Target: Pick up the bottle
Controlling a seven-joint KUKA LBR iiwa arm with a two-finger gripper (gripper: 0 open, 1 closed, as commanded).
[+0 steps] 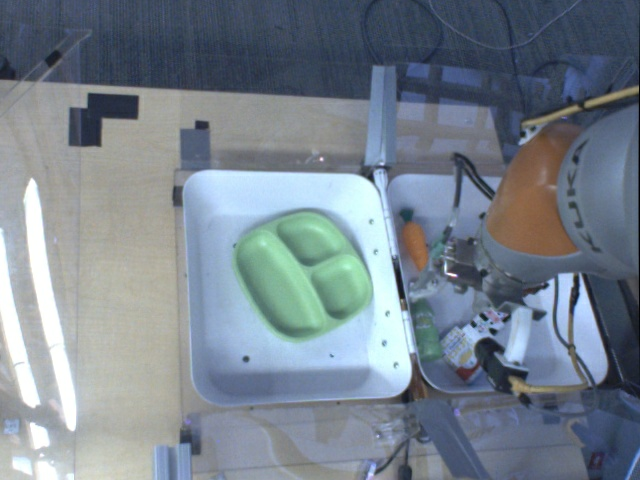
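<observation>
From my feed, the bench (120, 268) carried two white bins. The left bin (210, 268) held a green divided plate (303, 274). The arm (570, 198) hung over the right bin (435, 193), claw (455, 263) near the carrot (414, 245); couldn't tell its grip. The green bottle (426, 330) lay along that bin's left wall, below the carrot.

I get even, fairly bright overhead light, colours a bit cool. Glare streaks sit on the clear panel (35, 298) at left, w/ small highlights on the left bin (200, 268) rim. Shadows are soft, mostly under the arm (570, 198) in the right bin (590, 368). Focus is decent centre, slightly soft overall; edges look straight.
</observation>
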